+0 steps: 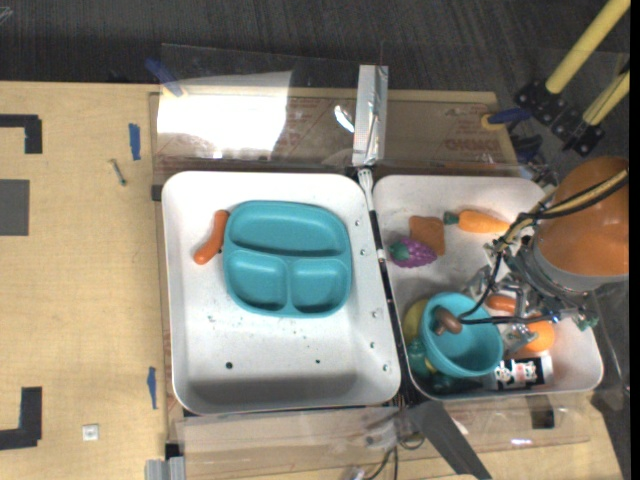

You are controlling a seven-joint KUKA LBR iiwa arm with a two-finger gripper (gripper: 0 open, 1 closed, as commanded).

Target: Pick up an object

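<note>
My gripper [512, 303] hangs low over the right bin [585, 373], below the arm's orange band [592, 230]. It is just right of a teal cup [458, 340] that has a small brown piece [447, 320] inside. An orange item [538, 336] lies right under the gripper, and a dark bottle with a white label [522, 373] lies in front of it. Farther back in this bin are a bunch of purple grapes [412, 252], an orange-brown block [427, 231] and a carrot [480, 222]. Cables and the wrist hide the fingers.
The left bin [190, 368] holds a teal divided plate [287, 256] and an orange sausage-shaped toy [210, 238] beside its left edge. A yellow piece [412, 318] and something green [420, 363] are wedged between the cup and the divider wall [378, 268].
</note>
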